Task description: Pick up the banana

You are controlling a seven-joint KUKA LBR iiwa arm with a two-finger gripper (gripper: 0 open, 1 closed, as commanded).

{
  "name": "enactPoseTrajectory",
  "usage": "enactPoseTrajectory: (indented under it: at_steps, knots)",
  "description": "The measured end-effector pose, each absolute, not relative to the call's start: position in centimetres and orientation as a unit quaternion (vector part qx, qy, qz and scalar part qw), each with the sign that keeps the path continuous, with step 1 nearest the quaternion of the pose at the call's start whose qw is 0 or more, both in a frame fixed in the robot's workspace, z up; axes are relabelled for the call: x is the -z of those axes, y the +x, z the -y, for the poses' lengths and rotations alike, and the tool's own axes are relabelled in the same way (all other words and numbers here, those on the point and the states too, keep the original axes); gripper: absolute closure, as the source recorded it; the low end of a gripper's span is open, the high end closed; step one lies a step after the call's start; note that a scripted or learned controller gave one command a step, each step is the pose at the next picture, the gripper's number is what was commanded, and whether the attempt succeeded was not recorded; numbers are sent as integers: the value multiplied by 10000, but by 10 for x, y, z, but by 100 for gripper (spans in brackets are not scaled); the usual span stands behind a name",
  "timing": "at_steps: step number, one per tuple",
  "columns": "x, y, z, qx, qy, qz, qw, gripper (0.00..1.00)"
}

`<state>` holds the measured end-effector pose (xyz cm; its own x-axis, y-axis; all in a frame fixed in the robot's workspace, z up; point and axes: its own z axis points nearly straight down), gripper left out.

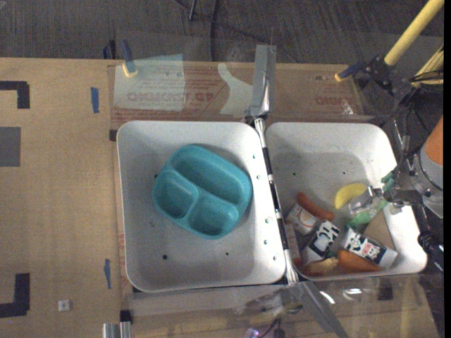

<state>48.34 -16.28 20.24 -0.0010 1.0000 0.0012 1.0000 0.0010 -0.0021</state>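
Camera view: taking the banana (350,195) as the landmark, the nearest clutter is met first. Below it, along the right bin's (310,143) front wall, two printed cartons (368,249), an orange carrot-like piece (356,261) and a tan piece are heaped, probably tumbled there by the bin's slope. Just left of the banana a red sausage shape (314,206) is laid slantwise, with a small can (304,220) beneath it. The banana itself is seen as a short, smooth, yellow crescent, likely moulded plastic, resting on the white floor in the middle of the bin. Touching or just right of it, the gripper (377,201) is lowered, green-tipped and partly glassy; whether it is spread or pressed together cannot be told, and nothing is seen between its fingers. Well left of the banana, in the other bin (141,259), a teal tray (203,190) with three compartments is set flat, rounded and matte. Farthest back, behind the bins, taped cardboard (176,90) is laid.
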Motion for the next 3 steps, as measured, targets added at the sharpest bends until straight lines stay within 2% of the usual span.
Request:
enactPoseTrajectory:
  at_steps: [1,2,3]
  knots:
    - [-143,543,162,5,-6585,7526,-15,0]
    - [-90,560,168,24,-6199,7847,-34,0]
    - [-102,562,171,25,-6206,7841,-97,100]
